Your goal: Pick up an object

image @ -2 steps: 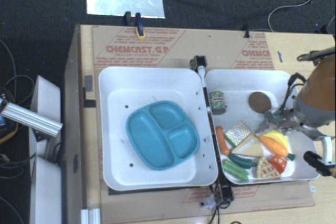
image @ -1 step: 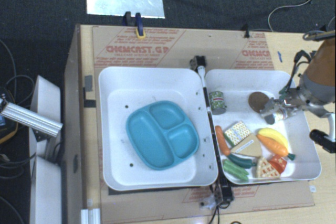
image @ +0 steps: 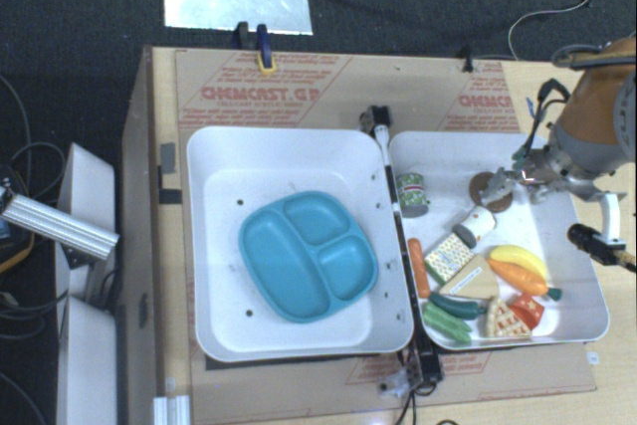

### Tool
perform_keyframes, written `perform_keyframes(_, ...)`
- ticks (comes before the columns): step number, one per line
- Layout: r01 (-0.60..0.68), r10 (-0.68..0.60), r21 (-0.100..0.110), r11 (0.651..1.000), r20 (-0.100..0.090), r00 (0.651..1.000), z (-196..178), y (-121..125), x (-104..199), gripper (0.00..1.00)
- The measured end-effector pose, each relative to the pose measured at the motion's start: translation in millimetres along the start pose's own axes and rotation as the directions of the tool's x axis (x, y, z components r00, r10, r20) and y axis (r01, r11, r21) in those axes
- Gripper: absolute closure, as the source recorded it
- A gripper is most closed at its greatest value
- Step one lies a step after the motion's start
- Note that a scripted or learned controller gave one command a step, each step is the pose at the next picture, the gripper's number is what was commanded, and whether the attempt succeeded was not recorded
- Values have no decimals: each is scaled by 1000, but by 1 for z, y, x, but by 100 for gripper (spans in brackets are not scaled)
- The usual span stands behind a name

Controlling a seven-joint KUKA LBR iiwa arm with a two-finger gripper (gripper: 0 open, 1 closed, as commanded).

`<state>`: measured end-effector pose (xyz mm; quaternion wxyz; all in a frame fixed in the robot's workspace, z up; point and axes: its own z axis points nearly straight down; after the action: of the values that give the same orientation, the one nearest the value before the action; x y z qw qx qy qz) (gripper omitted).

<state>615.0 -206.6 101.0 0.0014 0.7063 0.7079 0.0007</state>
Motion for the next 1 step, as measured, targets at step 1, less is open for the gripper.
perform_keyframes(1,3,-3,-6,1000,1,1000,13,27,44,0)
